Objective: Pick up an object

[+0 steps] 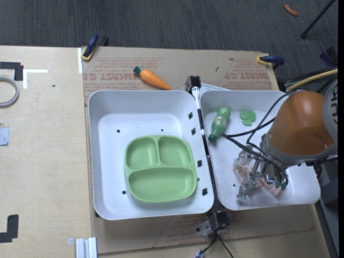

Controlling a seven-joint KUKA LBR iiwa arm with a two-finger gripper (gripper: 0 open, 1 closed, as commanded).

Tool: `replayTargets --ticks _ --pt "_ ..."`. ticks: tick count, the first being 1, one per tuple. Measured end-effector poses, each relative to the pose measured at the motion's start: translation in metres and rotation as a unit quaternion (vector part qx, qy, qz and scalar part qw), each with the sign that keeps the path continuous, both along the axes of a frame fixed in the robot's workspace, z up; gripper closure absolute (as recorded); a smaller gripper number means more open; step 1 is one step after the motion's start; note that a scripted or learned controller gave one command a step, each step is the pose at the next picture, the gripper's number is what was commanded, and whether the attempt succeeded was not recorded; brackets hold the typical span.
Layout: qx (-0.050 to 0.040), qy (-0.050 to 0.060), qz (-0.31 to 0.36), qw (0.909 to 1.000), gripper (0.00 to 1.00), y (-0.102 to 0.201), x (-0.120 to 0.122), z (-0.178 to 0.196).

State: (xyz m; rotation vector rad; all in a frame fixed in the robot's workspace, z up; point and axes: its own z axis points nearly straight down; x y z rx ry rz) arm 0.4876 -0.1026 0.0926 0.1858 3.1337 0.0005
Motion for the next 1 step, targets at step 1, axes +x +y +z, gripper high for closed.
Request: replayTargets --ticks 1 --pt "0.0000 0.000 0.000 1.0000 0.00 0.0000 0.0000 0.0000"
